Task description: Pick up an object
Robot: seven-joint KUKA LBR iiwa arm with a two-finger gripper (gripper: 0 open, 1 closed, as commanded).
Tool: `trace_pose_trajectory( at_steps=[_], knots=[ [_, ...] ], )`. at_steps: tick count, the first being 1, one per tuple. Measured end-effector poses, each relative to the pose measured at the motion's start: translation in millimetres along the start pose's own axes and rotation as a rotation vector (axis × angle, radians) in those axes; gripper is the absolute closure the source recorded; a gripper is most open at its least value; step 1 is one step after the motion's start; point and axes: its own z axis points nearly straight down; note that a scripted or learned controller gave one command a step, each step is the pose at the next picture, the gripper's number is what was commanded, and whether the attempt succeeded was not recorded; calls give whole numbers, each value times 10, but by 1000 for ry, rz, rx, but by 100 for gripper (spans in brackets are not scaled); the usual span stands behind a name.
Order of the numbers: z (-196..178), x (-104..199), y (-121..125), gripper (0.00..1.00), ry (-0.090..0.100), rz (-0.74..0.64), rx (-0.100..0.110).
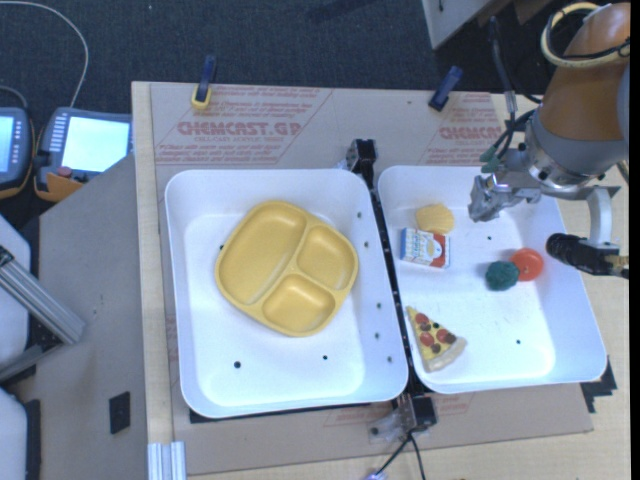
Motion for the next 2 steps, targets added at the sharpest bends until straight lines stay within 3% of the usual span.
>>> trace_pose_trajectory(
  at_steps=[2],
  knots=[
    [140, 1142, -45, 100, 4, -4, 10]
  ],
)
